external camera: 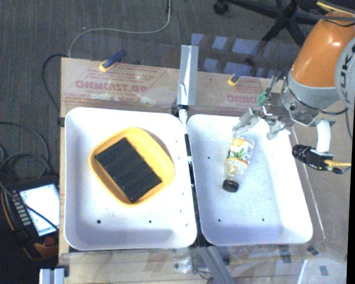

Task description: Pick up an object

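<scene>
Small bottle lying flat in the right bin, hand hanging over its far end

The bottle (pixel 237 161) lies on its side, dark cap toward the near edge. It looks like light, thin plastic (probably slick, will roll and dent if squeezed hard), so I'd pinch across the labelled middle, not the cap. The hand (pixel 260 122) hovers just past its far end, released, fingers spread, nothing between them. The left bin (pixel 78 222) holds a yellow dish (pixel 159 148) with a black pad (pixel 128 169).
</scene>
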`<state>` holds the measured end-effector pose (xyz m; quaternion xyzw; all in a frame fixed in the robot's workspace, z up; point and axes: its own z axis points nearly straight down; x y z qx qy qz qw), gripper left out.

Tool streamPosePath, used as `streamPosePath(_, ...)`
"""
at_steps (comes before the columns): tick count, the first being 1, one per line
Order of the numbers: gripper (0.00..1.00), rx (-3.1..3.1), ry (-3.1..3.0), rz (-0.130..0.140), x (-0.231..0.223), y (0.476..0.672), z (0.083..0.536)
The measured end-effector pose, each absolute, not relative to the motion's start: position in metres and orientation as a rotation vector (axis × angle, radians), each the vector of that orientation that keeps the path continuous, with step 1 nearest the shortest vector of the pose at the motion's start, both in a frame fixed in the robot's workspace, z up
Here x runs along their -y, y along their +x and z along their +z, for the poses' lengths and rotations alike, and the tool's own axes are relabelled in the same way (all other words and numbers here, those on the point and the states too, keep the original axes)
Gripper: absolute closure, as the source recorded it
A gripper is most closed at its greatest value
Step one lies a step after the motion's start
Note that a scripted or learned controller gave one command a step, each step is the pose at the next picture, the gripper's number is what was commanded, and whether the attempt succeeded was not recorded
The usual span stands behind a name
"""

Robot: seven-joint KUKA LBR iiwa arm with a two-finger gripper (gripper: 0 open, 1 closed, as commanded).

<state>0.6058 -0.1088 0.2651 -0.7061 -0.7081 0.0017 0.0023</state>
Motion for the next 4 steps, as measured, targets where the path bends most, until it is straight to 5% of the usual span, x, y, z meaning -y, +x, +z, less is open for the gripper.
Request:
streamPosePath(1, 0.0, 2.339, -2.089, 0.005, 0.175, 0.598, 0.115)
streamPosePath(2, 0.0, 2.274, -2.177, -0.009, 0.172, 0.609, 0.09)
streamPosePath(3, 1.0, 2.273, -2.175, -0.008, 0.171, 0.61, 0.097)
streamPosePath(4, 1.0, 2.257, -2.181, 0.005, 0.06, 0.651, 0.181)
